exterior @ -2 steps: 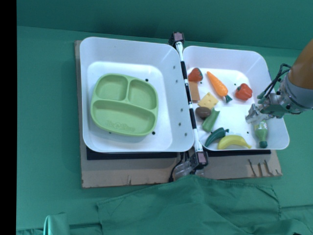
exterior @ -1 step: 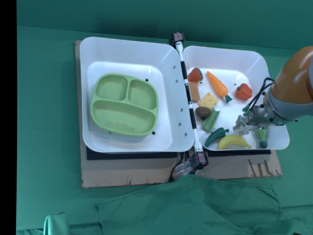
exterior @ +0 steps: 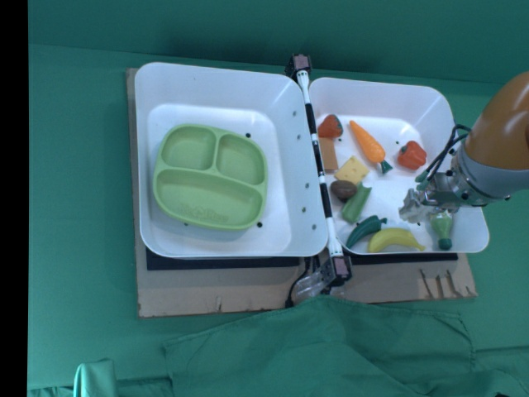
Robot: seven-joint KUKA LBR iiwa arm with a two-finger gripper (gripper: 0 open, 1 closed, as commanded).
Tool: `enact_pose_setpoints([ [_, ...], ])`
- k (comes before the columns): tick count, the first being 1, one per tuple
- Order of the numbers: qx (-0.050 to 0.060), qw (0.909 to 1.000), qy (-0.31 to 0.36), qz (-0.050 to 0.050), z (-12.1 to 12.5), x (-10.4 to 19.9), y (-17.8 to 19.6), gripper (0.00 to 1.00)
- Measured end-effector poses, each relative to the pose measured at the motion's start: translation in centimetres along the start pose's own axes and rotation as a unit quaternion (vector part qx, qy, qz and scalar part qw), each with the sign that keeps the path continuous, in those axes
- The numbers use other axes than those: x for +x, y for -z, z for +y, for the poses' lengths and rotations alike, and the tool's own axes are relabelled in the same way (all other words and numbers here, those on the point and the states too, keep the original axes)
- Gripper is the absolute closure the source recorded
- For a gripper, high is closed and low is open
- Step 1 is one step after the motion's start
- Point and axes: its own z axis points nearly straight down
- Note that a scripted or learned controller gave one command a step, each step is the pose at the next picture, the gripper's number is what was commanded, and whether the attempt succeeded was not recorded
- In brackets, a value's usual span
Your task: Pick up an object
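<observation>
Presumably hunting a graspable piece, the gripper (exterior: 420, 203) hangs low in the right bin (exterior: 430, 102), just above the banana (exterior: 395, 239); whether it grips anything, I cannot tell.

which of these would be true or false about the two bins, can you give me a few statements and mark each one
1. The green divided plate lies in the left bin. True.
2. The carrot lies in the left bin. False: it lies in the right bin, between the strawberry and the red pepper.
3. The banana lies near the right bin's front edge. True.
4. The gripper is over the green divided plate. False: it is over the right side of the right bin, close to a green bottle-shaped toy.
5. The yellow cheese wedge sits on the plate. False: it lies in the right bin, below the carrot.
</observation>
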Motion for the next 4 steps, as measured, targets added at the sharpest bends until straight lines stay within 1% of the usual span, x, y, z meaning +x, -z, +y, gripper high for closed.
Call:
enact_pose_setpoints([
  [1, -0.001, 1.0, 0.004, 0.001, 0.1, 2.9, 3.5, 1.0],
  [2, 0.004, 1.0, 0.0, 0.001, -0.2, -0.5, -0.5, 1.0],
  [3, -0.001, 1.0, 0.004, 0.001, 0.1, 2.4, 5.2, 1.0],
  [4, 0.0, 1.0, 0.006, 0.002, 2.4, 8.9, 6.5, 1.0],
])
